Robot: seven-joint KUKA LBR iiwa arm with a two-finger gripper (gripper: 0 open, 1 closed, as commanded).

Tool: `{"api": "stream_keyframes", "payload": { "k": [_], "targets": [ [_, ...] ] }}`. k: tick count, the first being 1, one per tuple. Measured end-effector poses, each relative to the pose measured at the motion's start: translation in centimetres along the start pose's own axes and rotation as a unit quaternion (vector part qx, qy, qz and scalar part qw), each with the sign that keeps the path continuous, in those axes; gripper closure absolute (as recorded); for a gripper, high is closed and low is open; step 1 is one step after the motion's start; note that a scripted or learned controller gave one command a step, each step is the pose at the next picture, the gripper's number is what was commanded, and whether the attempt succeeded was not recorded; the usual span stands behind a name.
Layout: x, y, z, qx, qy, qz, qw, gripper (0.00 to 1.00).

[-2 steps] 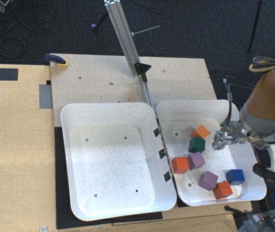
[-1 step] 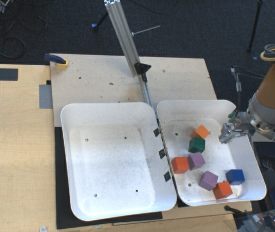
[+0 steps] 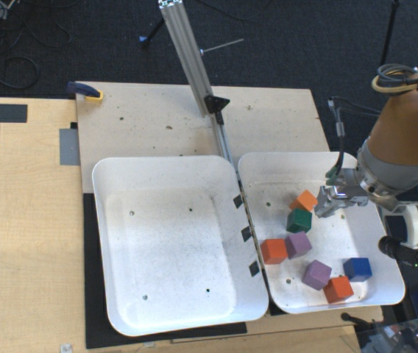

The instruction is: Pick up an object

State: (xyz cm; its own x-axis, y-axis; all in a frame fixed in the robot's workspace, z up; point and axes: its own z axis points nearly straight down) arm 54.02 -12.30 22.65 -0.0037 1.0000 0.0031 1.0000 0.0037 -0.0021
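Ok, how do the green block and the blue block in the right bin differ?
The green block is dark green; the blue block is bright blue. The green one sits mid-bin, touching an orange block and close beside the pincer; the blue one lies near the bin's right rim, away from the pincer, next to another orange block. Both are small cubes resting on the bin floor.

Two white bins [image 3: 113,190], three orange blocks [image 3: 306,200], two purple blocks [image 3: 298,244], one green block [image 3: 299,220], one blue block [image 3: 357,268]

Even, bright overhead light, soft short shadows, mild overall softness, white bins [image 3: 165,175] near glare.
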Motion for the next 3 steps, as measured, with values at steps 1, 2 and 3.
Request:
{"api": "stream_keyframes", "payload": {
  "k": [1,2,3],
  "targets": [
    [4.7,1.1,0.0,0.000,0.000,0.000,1.0000,1.00],
    [9.9,0.7,0.9,0.001,0.000,0.000,1.0000,1.00],
    [15.0,0.5,-0.3,0.000,0.000,-0.001,1.0000,1.00]
  ]
}}
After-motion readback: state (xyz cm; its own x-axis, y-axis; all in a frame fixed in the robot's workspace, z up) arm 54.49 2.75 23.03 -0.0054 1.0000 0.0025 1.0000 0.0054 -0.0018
